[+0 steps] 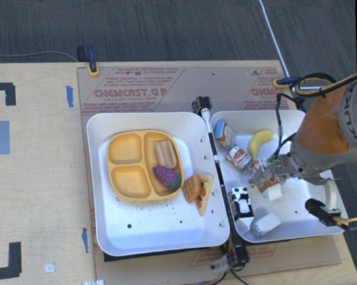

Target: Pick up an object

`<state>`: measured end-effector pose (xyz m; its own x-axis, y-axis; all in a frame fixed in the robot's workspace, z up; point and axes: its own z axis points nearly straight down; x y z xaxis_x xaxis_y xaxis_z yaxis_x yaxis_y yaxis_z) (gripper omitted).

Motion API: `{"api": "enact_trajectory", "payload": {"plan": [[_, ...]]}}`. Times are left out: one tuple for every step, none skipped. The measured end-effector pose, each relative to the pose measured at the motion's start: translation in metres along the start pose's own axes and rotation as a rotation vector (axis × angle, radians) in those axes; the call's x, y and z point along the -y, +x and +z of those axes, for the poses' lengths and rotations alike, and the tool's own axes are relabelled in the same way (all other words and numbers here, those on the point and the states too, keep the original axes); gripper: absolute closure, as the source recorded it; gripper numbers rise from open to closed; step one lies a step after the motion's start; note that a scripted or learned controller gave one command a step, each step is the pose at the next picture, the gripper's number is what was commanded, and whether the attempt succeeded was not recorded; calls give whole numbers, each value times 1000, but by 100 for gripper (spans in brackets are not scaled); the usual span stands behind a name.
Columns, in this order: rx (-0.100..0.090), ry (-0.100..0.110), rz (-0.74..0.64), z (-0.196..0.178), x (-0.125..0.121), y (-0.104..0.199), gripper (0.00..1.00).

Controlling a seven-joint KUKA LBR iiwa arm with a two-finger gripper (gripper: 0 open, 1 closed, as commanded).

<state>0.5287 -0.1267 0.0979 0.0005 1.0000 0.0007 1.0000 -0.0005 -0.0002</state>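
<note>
Yellow banana (259, 143), can (239, 158) and white block (274, 192) crowd the jaws (262, 176) — whether spread, I cannot tell.

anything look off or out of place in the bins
One thing: the toy pizza slice lies half off the yellow sectioned plate in the left white bin, its tip towards the bin's right wall. The purple grapes and hot dog sit inside the plate's compartment.

We read "CHEMCAST GP" in red print on the brown protective sheet (165, 87) under the bins, repeated at its right end. The smaller lines beneath defeat us.
</note>
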Motion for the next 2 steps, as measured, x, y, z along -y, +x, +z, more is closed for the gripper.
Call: {"api": "enact_trajectory", "payload": {"plan": [[1, -2, 1, -10, 0, 0, 100], [0, -2, -2, -102, -71, 71, 100]]}}
